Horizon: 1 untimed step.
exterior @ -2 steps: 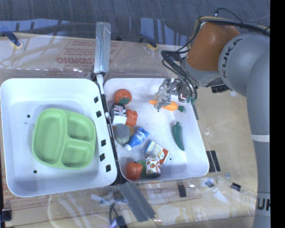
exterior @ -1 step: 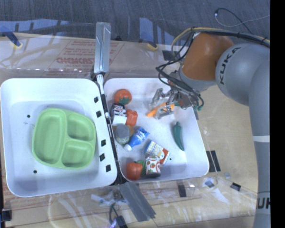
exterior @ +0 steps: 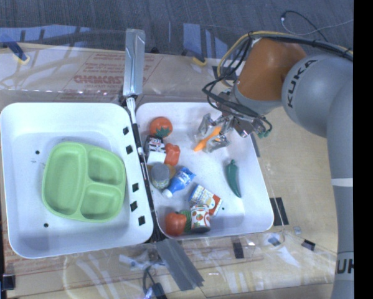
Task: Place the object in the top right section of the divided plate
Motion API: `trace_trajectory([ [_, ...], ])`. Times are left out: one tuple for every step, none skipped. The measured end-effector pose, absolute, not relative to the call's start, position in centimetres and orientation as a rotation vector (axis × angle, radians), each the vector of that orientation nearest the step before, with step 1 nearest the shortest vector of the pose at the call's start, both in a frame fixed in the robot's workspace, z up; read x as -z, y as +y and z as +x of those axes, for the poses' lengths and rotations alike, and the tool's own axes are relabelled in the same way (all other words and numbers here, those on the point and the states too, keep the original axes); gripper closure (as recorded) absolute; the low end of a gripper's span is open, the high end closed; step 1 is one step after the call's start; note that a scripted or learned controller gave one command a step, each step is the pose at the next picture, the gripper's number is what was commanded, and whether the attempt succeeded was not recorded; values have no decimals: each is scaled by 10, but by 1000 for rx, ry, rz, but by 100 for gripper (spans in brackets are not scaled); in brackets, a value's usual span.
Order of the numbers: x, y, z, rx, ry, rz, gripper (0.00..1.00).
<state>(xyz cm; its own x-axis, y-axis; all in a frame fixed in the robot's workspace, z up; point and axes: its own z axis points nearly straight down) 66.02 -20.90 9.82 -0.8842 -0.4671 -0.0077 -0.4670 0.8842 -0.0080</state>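
Nearest the camera, a red plastic tomato [exterior: 175, 222] lies at the right white bin's [exterior: 261, 192] front edge. Further back, the end effector [exterior: 215, 133] grips a small orange plastic carrot [exterior: 207, 139]. Left bin: the green divided plate [exterior: 83, 181].

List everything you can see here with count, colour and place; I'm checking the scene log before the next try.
divided plate: 1, light green, left bin
tomatoes: 2, red, right bin, far-left and near edge
carrot: 1, orange, right bin, at the gripper
pepper: 1, dark green, right side of right bin
bottle: 1, blue and white, right bin centre
cartons: 2, red and white, near side
arm: 1, grey, from the right
gripper: 1, over the carrot
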Motion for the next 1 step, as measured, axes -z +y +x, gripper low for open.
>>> trace_trajectory([
  [-111,-208,662,13,3033,-754,100],
])
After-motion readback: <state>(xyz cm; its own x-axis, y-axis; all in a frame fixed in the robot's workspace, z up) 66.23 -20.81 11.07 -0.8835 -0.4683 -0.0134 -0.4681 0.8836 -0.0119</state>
